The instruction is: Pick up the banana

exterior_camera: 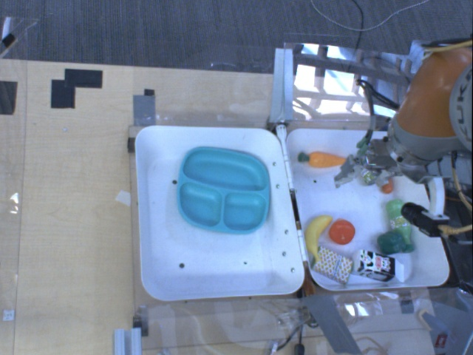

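Camera view: the gripper [360,170], its jaws seemingly spread and holding nothing, hovers in the right bin [436,276], well apart from the banana [317,233] at seven o'clock.

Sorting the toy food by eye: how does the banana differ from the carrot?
The banana is yellow and curved; the carrot is orange, straight, with a green end. The banana lies along the near-left wall of the right bin, beside the orange round fruit; the carrot lies crosswise near the far wall. Both lie flat in that bin.
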`<move>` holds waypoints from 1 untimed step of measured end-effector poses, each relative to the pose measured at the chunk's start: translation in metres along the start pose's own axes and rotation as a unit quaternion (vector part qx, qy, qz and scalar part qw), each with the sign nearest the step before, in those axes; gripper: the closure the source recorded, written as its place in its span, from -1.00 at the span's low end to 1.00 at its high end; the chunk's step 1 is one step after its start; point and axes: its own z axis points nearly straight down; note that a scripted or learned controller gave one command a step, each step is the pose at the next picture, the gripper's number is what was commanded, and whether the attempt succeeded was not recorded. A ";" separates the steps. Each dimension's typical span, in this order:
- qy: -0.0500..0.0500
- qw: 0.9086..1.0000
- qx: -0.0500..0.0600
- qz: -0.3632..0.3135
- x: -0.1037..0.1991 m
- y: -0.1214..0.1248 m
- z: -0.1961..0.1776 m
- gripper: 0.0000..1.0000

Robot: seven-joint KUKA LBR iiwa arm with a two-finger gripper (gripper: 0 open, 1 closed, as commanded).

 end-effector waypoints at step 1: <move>-0.002 0.974 -0.005 -0.224 0.018 -0.026 0.098 -1.00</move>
